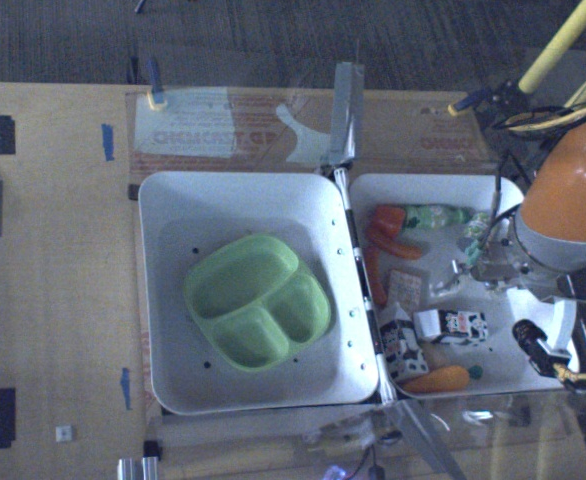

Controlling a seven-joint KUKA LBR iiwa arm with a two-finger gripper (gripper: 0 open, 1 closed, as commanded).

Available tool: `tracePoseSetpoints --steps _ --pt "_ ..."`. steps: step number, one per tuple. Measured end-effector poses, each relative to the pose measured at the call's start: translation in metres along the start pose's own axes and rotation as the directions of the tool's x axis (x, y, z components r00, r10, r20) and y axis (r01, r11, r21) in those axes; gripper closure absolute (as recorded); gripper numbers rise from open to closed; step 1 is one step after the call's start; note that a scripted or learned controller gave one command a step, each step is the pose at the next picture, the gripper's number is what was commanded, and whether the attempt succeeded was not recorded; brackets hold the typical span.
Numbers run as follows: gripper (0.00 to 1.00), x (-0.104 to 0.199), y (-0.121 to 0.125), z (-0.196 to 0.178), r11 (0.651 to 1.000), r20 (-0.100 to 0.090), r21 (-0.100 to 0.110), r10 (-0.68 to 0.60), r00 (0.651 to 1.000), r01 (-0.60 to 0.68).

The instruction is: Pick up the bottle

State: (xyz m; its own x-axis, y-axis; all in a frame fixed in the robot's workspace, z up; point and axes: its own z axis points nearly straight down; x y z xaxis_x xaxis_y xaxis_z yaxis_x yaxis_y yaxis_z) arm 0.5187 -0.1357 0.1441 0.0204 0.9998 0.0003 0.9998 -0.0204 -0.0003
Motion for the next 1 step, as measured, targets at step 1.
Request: tracePoseSetpoints --steps 1 --pt "0.0 -0.0462 0.0839 0.0437 0.921 0.001 -0.001 -0.39 0.921 0.39"
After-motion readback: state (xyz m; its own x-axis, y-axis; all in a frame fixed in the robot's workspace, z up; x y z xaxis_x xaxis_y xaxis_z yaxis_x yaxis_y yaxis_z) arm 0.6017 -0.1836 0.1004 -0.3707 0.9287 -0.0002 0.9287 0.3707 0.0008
